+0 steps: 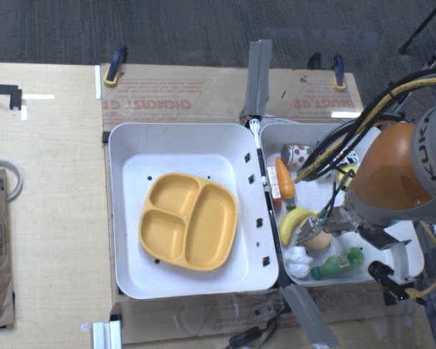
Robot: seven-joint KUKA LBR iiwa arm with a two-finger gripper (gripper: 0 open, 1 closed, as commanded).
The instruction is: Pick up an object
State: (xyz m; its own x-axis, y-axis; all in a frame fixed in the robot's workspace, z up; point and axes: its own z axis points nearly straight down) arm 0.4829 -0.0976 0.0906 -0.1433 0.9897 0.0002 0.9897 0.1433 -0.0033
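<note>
Reaching from the right, gripper (314, 227) low beside banana (293, 222).

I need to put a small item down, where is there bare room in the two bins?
Left bin: bare white floor rings the yellow divided plate, widest along the far wall and in the near-left corner. Right bin: crowded. Carrot, banana, green bottle and white object cluster at its left side, with the end effector over them.

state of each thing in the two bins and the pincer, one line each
yellow divided plate: flat in left bin, compartments bare
banana: lying in right bin, by the pincer
carrot: lying along right bin's left wall
green bottle: on its side
pincer: low over right bin
</note>
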